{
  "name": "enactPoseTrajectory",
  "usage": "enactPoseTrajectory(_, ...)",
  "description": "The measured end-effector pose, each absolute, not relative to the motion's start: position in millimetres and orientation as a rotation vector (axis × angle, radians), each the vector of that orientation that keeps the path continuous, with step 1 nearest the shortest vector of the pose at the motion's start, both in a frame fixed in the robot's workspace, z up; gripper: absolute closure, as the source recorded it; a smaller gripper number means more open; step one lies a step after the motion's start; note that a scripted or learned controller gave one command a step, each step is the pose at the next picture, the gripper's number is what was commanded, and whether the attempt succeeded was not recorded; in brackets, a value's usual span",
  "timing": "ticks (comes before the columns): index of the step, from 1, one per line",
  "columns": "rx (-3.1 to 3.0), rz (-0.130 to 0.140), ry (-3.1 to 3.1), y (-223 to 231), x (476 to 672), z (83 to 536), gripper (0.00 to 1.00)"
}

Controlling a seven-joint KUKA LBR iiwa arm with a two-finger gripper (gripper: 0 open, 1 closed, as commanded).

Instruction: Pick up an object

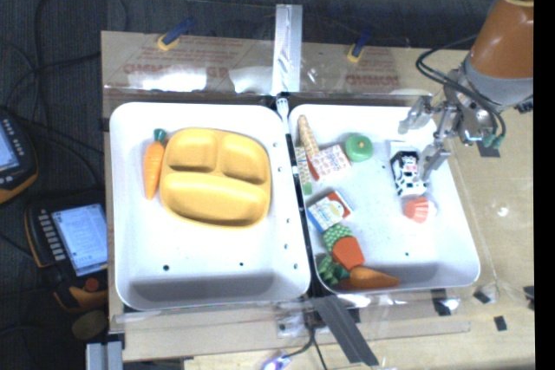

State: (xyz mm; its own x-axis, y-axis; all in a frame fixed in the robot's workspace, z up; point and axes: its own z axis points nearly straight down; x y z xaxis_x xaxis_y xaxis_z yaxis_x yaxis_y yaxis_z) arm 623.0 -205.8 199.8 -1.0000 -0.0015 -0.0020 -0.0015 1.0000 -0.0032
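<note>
Approach step: the gripper (429,134), fingers apart and holding nothing, hangs at two o'clock over the right bin (460,269). Next, I judge: descend onto the cow toy (406,173).

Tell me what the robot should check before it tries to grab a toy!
1. End effector is above the right bin: ok, it hangs over the bin's upper right corner.
2. A toy is close by: ok, the black-and-white cow toy lies just below it.
3. Room around that toy: not ok, a small red piece sits right against it.
4. Nothing already held: cannot tell.
5. Other toys stay out of the way: ok, the green round toy and the carrot in the right bin lie apart.
6. Yellow tray in the left bin: ok, far from the arm.
</note>
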Motion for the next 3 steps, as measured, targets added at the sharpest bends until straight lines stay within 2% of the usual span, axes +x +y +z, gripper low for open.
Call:
enactPoseTrajectory(1, -0.124, -0.009, 3.130, -219, 641.9, 89, 0.00)
enactPoseTrajectory(2, -0.027, -0.004, 3.131, -221, 611.8, 89, 0.00)
enactPoseTrajectory(3, 0.022, -0.003, 3.129, -159, 613.8, 90, 0.00)
